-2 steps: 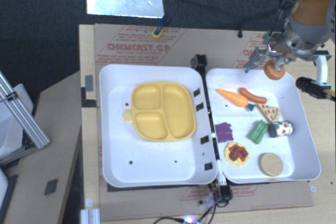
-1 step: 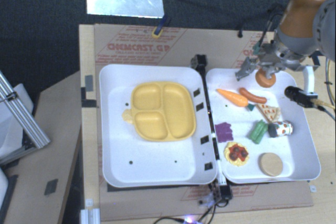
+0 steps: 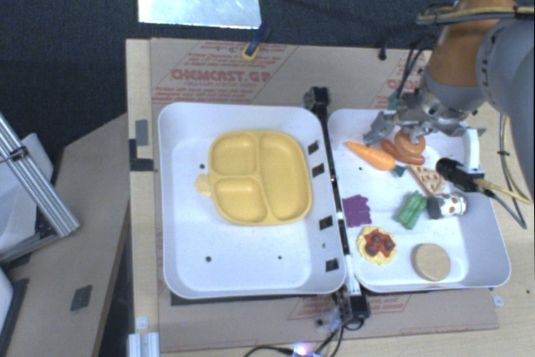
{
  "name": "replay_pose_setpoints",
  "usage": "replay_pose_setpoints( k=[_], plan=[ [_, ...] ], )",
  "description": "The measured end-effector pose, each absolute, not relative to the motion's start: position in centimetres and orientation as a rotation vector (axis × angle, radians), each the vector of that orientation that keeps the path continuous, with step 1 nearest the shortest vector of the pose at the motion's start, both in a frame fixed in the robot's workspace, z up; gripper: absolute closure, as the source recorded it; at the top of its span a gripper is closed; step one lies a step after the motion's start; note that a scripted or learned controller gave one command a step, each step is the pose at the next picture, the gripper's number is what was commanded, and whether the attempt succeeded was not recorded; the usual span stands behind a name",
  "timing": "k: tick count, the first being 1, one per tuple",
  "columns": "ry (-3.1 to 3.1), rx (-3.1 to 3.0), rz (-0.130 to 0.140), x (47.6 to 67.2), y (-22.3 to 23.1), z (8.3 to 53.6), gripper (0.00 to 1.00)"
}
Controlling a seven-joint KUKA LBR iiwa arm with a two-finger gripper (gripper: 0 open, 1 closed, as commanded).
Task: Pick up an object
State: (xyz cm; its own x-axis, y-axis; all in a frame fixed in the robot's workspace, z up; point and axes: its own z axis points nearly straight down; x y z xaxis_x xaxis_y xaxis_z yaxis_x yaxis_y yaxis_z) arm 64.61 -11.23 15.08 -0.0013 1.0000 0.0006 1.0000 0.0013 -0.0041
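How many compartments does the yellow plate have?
3. The plate lies in the left bin: one compartment at its top left, one long one down its right side, one at its bottom left. None looks hidden.

We see a grey arm [image 3: 510, 63] with an orange band [image 3: 464, 38] (thin dark cables trailing) above its metallic wrist.

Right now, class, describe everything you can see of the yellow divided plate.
The yellow divided plate looks like smooth moulded plastic, rounded-square, with three compartments: two at the back, one wider in front. It lies flat and right way up near the middle of the left white bin, turned slightly askew, touching just the bin floor.
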Motion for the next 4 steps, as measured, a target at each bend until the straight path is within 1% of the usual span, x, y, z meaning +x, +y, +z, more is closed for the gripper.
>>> replay_pose_setpoints(
  k=[1, 2, 3, 4],
  plan=[
    [-2.229, -2.225, -0.008, 64.2, -11.2, 11.6, 0.00],
    [-2.228, -2.226, -0.006, 64.1, -11.3, 11.1, 0.00],
    [-2.227, -2.224, -0.006, 64.1, -11.2, 11.9, 1.00],
    [-2.232, -2.222, -0.009, 64.8, -11.2, 18.4, 1.00]
  ],
)
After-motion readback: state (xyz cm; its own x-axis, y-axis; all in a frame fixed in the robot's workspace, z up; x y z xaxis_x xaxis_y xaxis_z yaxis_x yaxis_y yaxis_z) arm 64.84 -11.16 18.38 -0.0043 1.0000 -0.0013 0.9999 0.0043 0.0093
